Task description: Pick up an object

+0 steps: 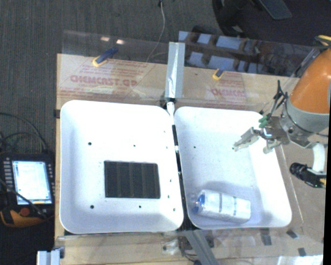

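Gripper (254, 140) hangs over the upper right corner of the right bin (221, 126), its two fingers spread apart with nothing between them; one finger points down and left toward the bin floor, the other sits closer to the wrist. From where I stand it looks parked high and off to the side, likely so the camera can see both bins before a reach is chosen. That right bin holds one thing, a white bottle (223, 205) with a blue cap, lying on its side along the near wall, cap end toward the divider between the bins. It is well apart from the gripper, nearly the whole bin away. Lying flat and round, it could roll if nudged, and the wall beside it leaves little room for a finger on that side. On the floor of the left bin (76, 152) lies a dark ribbed rectangular pad (132, 179), flat and low, which I would judge a poor target for a pinch.
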Available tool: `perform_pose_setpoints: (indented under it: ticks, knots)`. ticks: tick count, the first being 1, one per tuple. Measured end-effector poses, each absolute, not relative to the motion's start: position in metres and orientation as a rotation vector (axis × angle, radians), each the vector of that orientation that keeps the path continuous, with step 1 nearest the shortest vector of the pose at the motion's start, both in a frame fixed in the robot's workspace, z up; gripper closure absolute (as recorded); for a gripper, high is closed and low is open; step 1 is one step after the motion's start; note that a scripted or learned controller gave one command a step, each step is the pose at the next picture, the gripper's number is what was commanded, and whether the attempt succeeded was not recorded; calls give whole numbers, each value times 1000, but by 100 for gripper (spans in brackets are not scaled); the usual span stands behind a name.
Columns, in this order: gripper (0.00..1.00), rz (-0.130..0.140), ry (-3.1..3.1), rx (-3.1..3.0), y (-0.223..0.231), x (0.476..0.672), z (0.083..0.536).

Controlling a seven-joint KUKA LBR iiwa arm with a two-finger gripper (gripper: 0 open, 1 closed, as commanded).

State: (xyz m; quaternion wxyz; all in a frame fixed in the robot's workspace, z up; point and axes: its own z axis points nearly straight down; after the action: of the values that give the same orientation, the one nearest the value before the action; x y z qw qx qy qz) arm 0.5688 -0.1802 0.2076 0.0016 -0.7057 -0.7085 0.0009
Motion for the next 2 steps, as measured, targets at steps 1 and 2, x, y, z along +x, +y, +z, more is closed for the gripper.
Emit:
perform_pose_setpoints:
  ticks: [1,2]
  knots:
    - [0,5,-1925,-2483,-159,535,300]
    - [0,6,-1809,-2568,-189,539,297]
